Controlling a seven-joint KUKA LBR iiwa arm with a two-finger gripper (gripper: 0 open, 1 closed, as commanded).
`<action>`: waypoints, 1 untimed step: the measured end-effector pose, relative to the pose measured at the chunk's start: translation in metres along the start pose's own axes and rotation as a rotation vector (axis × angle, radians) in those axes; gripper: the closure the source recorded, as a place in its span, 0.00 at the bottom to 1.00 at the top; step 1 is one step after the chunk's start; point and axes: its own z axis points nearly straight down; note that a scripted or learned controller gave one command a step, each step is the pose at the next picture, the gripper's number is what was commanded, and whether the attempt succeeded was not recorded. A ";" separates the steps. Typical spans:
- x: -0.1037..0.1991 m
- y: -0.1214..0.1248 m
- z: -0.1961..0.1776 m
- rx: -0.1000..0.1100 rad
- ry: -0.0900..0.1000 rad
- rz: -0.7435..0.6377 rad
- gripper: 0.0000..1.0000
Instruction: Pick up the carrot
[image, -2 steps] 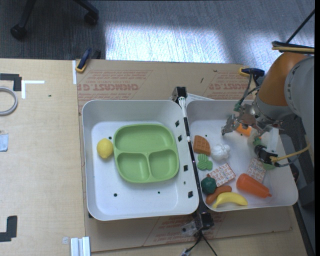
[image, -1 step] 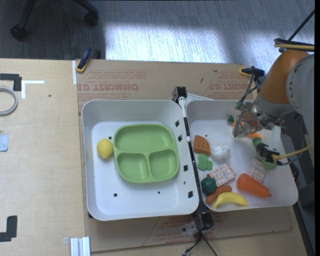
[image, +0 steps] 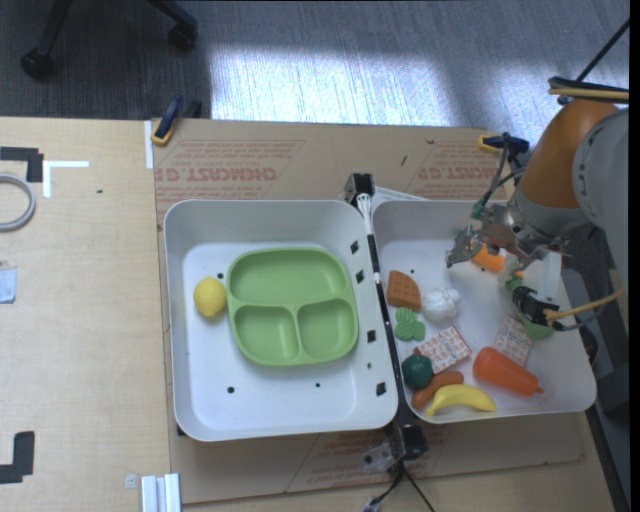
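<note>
My pale wooden bench top (image: 80, 330), brown printed cardboard sheet (image: 260, 165) laid across it, grey carpeted floor (image: 330, 60) beyond with a bright patch of light, black wheeled chair base (image: 45, 55) at upper left, blue-and-yellow clamp (image: 167, 118) at cardboard corner

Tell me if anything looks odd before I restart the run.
Nothing is spilled or damaged. The orange plastic carrot lies in the right white bin among jumbled toy foods, while the gripper sits over a different small orange piece near the far wall.
</note>
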 end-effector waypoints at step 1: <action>0.000 0.000 -0.010 0.000 0.000 0.001 1.00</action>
